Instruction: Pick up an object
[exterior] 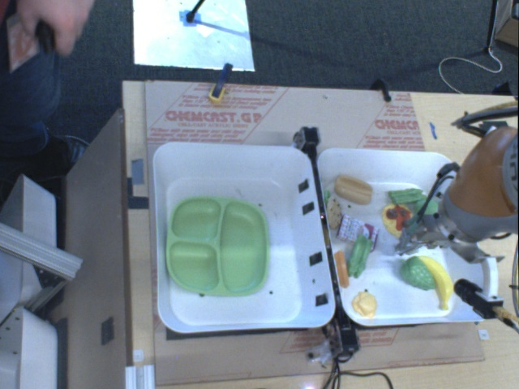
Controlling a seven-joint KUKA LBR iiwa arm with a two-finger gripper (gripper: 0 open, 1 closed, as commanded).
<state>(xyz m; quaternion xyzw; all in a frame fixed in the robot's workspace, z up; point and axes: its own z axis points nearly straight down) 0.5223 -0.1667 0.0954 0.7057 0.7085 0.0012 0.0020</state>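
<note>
Grey arm [486, 193] low over right bin [389, 162], end effector [409, 240] beside banana [439, 279], finger state unclear.

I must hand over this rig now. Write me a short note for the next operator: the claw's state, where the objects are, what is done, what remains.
Claw: low in the right bin, above the green leafy toy; whether it is open or shut is unclear.
Objects in the right bin: banana beside the leafy toy, bread roll at the far left, small yellow piece at the near edge, other toy foods between.
Left bin: green divided tray.
Done: nothing seen lifted.
Left: grasp one object and raise it.
</note>
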